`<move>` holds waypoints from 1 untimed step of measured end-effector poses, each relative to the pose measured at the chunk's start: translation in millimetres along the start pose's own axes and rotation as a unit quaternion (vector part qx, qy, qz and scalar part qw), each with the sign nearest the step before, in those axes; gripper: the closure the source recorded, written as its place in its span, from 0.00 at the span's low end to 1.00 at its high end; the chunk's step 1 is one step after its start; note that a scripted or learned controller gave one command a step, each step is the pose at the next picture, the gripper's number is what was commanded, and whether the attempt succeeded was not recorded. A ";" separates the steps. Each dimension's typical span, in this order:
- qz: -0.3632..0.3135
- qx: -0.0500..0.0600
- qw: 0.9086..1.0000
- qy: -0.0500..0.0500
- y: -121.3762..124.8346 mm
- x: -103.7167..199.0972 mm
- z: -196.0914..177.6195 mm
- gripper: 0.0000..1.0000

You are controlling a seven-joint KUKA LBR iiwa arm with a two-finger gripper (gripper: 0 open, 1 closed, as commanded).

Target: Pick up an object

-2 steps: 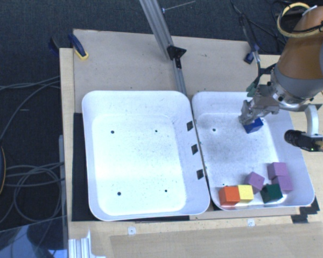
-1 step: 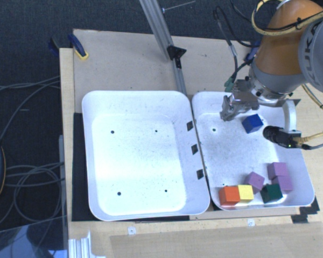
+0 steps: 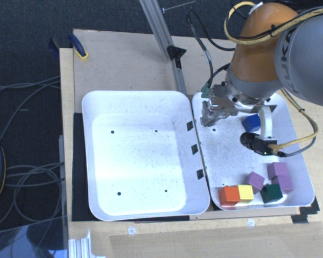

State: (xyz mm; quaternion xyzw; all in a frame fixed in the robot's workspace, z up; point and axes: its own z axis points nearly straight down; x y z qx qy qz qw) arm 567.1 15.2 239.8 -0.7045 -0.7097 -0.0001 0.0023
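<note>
The bench [image 3: 124, 58] bears two white bins — left [image 3: 97, 104], right [image 3: 301, 184] — side by side.

Blue block [image 3: 251, 123] lies in the right bin [image 3: 299, 144], perhaps tilted, partly hidden.

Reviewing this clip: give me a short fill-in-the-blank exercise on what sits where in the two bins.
1. The coloured blocks all lie in the ____ bin as the camera sees it.
2. The orange block touches a ____ block on its right.
3. The block nearest the gripper is ____ in colour.
4. The green block lies near the bin's ____ edge.

Missing words: right; yellow; blue; front
</note>
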 end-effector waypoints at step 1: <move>0.000 -0.002 1.000 0.000 11.0 54.0 6.5 1.00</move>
